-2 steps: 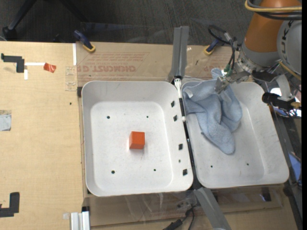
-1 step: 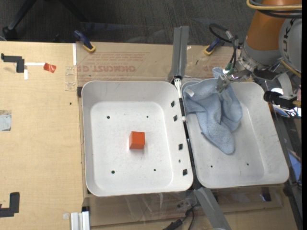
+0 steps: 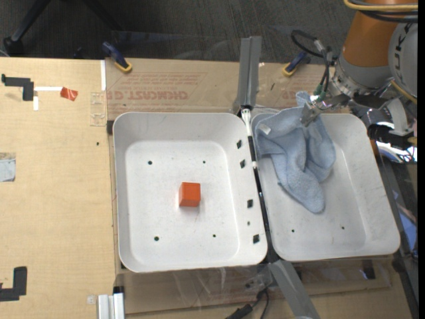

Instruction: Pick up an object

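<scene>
The gripper [image 3: 309,115] is pinching the blue cloth [image 3: 302,155] by its twelve-o'clock edge, risking slippage because the bite is looking shallow.

2 white bins side by side on bench. Left bin [image 3: 133,178]: 1 small orange block [image 3: 190,195] near middle, a bit toward 6 o'clock. Right bin [image 3: 372,198]: light blue cloth [image 3: 299,155], top corner pulled up toward 12 o'clock, rest hanging and lying in bin. Gripper [image 3: 311,113] at cloth's top corner, pinching it. Arm comes in from 2 o'clock. Block well apart from cloth.
</scene>
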### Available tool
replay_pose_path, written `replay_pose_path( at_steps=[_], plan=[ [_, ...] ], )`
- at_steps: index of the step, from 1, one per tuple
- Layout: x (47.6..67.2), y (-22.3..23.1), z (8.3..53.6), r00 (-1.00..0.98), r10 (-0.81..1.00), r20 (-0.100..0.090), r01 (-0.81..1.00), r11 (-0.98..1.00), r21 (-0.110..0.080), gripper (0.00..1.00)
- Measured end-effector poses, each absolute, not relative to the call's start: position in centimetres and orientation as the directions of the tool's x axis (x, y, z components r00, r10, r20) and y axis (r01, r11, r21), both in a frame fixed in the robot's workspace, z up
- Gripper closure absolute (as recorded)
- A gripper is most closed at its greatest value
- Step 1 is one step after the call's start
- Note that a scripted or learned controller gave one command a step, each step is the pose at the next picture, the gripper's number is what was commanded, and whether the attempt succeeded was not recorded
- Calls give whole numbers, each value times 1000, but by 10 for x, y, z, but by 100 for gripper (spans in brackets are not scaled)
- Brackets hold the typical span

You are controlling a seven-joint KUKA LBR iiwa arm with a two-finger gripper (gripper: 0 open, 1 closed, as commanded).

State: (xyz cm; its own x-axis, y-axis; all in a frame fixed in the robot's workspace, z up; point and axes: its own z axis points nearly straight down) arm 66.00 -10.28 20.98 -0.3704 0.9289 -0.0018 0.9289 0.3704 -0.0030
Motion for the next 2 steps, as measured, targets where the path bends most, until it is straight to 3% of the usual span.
replay_pose_path(
  at_steps=[2],
  plan=[
    [660, -102, 215, -394, 919, -2, 919, 394, -4, 100]
  ],
)
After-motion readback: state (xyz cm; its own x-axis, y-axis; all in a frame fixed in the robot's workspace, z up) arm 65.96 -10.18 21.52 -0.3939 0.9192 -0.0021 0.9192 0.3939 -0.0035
